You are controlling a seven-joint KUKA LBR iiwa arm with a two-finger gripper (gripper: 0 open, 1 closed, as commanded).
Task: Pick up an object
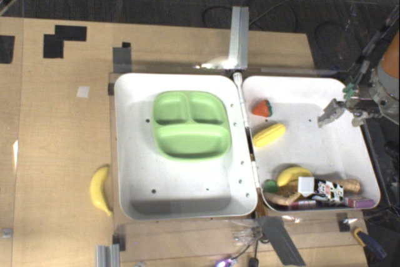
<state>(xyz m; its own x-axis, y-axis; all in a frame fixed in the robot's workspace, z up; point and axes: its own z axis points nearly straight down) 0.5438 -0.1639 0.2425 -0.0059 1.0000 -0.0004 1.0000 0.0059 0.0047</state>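
Tool (342,110) hangs over right bin (325,153); finger state unclear; toys (312,187) untouched.

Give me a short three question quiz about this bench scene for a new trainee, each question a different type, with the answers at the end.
1. True or false: the green divided plate lies in the left bin.
2. Multiple choice: where is the banana that lies outside the bins? A) on the bench beside the left bin's left wall B) in the right bin C) on the green plate
3. Fill in: the toy strawberry lies in the ____ bin, just above the corn cob.

Key: 1 true; 2 A; 3 right. The claw hangs over the right bin's right side, away from the strawberry.
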